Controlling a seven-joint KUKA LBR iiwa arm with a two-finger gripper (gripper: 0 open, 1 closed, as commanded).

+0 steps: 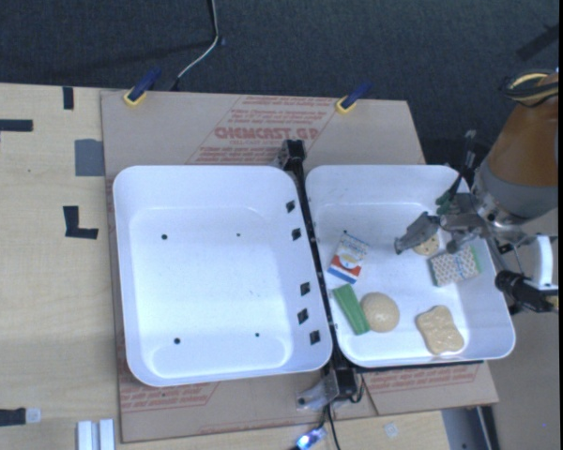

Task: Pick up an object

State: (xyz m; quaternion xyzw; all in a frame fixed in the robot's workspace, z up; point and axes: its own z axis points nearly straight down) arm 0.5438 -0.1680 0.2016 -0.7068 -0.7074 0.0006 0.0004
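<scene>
Gripper [430, 237] sits at 3 o'clock in right bin [394, 178], fingers spread over a small tan piece [428, 246]: centre, descend, then close.

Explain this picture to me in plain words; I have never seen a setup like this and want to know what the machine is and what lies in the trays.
One camera looks down at a slant on a bench. The grey and orange shape at the right is a robot arm; its hand hangs over the right bin. In that bin lie a small red, white and blue packet, a green stick, a tan ball, a beige lumpy piece and a patterned pad. The left bin sits beside it. Whether the hand holds anything, I cannot tell.
</scene>
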